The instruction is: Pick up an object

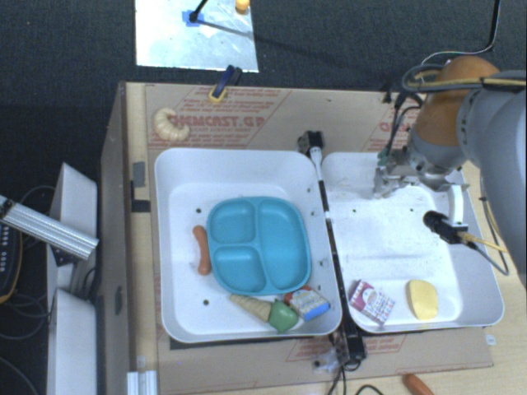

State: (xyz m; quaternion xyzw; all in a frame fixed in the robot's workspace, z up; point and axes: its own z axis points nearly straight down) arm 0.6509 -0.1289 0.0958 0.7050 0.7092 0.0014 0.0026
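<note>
A: Hovering at the right bin's (486,299) twelve o'clock, the gripper (389,179); grip state, cannot tell.
B: Yellow soap (423,299) lies at five o'clock, red-patterned packet (371,301) beside it.

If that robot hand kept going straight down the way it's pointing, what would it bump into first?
Most likely the bare white floor of the right bin, near its far edge. The hand points downward there, with nothing visible beneath it, though depth is hard to judge from this slanted view.

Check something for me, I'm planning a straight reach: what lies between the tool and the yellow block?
Bare white bin floor lies between the tool and the yellow block, as the camera view shows.
</note>
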